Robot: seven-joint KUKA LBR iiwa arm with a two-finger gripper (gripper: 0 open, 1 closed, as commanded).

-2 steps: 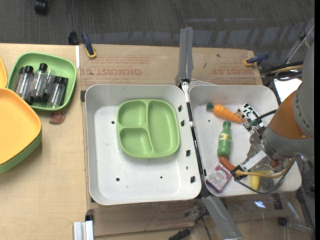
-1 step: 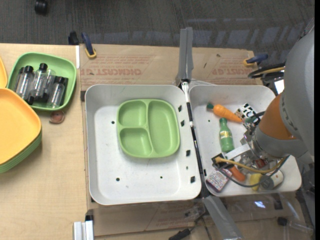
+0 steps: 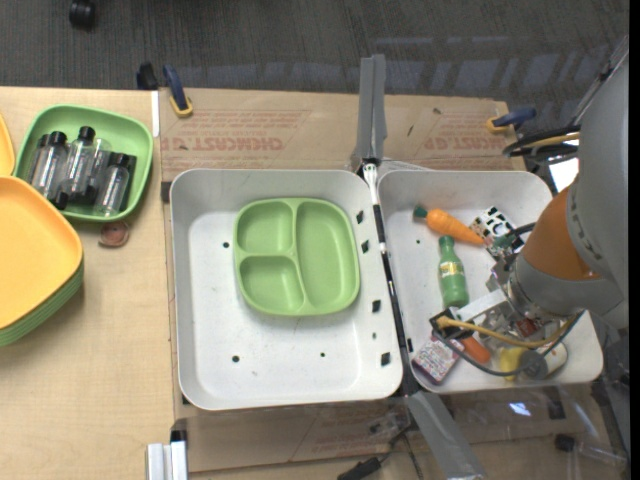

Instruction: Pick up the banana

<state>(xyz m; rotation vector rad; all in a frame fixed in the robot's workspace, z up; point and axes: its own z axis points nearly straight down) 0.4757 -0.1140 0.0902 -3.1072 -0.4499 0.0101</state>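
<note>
A small yellow piece that may be the banana (image 3: pixel 511 360) shows at the front of the right bin (image 3: pixel 420 278), mostly hidden among tangled items. My gripper (image 3: pixel 497 330) is low in that same front corner, right over the clutter and just above the yellow piece. The grey arm with its orange band (image 3: pixel 560 253) comes in from the right and covers the bin's right side. Nothing can be seen held.
In the right bin lie a carrot (image 3: pixel 452 226), a green bottle (image 3: pixel 453 271) and a purple packet (image 3: pixel 433 360). The left bin (image 3: pixel 200 308) holds a green divided plate (image 3: pixel 297 256). At far left are a green tray of vials (image 3: pixel 85 163) and stacked orange plates (image 3: pixel 35 268).
</note>
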